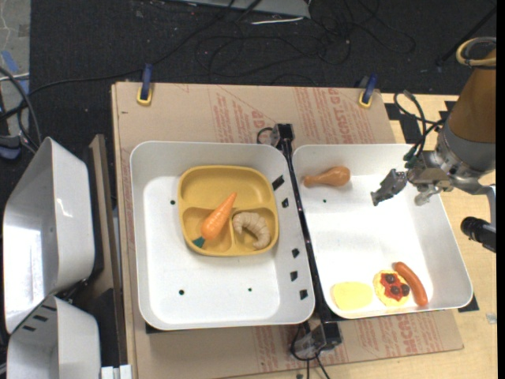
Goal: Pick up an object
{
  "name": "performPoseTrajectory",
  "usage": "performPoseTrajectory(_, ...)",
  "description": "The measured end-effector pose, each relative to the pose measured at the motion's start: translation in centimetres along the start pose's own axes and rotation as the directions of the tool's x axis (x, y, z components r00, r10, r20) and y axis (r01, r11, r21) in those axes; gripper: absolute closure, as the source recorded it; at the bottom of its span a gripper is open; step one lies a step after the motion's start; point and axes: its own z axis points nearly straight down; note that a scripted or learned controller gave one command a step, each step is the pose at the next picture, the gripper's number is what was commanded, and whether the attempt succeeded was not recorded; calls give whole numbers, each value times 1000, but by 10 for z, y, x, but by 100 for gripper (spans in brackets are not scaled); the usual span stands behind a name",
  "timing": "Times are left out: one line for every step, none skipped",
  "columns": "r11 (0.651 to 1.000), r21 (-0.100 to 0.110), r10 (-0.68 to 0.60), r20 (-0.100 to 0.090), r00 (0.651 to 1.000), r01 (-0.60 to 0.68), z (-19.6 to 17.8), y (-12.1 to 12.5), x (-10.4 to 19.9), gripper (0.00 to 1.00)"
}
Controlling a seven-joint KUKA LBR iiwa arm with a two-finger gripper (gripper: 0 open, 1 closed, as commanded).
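Gripper [404, 186] sits over the upper right part of the right bin [359, 235], fingers spread apart with only white bin floor between them; it has hold of nothing. One dark finger [389, 188] points left toward the middle of the bin, the other lies nearer the bin's right wall. Arm [473, 125] reaches in from the right, orange band above the grey wrist. Drumstick [328, 178], brown toy, lies near the top edge of the right bin, left of the gripper and apart from it. Along the bottom edge of the same bin: yellow disc [352, 294], then a small pizza slice [392, 288] just beside it, then a sausage [412, 283] touching or nearly touching the slice on its right. Left bin [213, 298] holds a yellow divided plate [229, 182] in its upper half. Carrot [218, 217] lies tilted in the plate's lower left compartment, tip toward the upper right; shrimp [253, 229] sits curled in the lower right compartment. Both bins rest on a cardboard sheet [229, 113] covering the tabletop. Cables [260, 22] run over the dark floor beyond.
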Motion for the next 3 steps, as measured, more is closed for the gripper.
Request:
performPoseTrajectory(1000, -12, -3, 2, 1000, 3, -6, 3, 0, 0)
performPoseTrajectory(1000, -10, -4, 2, 1000, 4, 45, 13, 4, 0)
performPoseTrajectory(1000, -9, -1, 2, 1000, 1, 92, 19, -2, 0)
